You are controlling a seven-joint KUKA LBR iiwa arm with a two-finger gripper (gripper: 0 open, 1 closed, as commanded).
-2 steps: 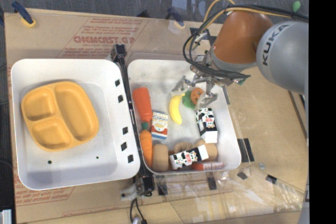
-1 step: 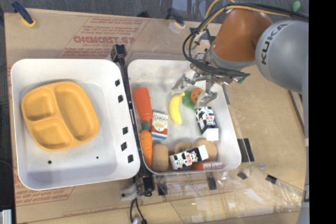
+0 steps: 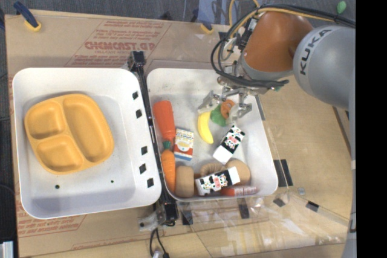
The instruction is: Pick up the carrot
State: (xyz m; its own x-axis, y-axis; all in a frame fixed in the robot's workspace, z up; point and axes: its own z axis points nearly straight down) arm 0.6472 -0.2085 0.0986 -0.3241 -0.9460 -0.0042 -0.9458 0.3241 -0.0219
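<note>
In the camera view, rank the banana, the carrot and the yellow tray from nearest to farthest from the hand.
1. Banana: in the right bin, just below-left of the hand.
2. Carrot: along the right bin's left wall, toward its lower end.
3. Yellow tray: in the left bin, farthest away.
</note>
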